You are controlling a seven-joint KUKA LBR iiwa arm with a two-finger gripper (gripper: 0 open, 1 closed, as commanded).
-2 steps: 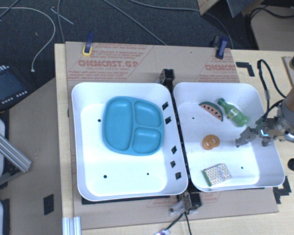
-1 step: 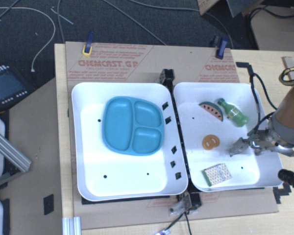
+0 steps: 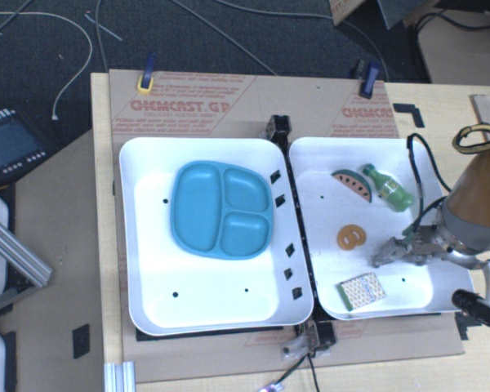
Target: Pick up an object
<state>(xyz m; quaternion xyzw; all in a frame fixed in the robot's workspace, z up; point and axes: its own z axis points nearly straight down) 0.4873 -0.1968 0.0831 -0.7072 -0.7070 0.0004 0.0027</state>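
Note:
The right bin [image 3: 327, 158] holds a small orange ring [image 3: 351, 237], a watermelon-slice toy [image 3: 349, 183], a green bottle [image 3: 387, 188] and a white patterned pad [image 3: 362, 291]. My gripper [image 3: 385, 257] reaches in from the right, low over the bin floor. Its tip points left, a short way right of the orange ring and above the patterned pad. Nothing is visibly held in it.
The left bin [image 3: 147, 284] holds a blue divided plate [image 3: 222, 210]. A black divider with clips [image 3: 287, 219] runs between the bins. A black cable [image 3: 420, 170] loops over the right bin's far right side. Blue clamps [image 3: 369, 78] sit at the bench's back edge.

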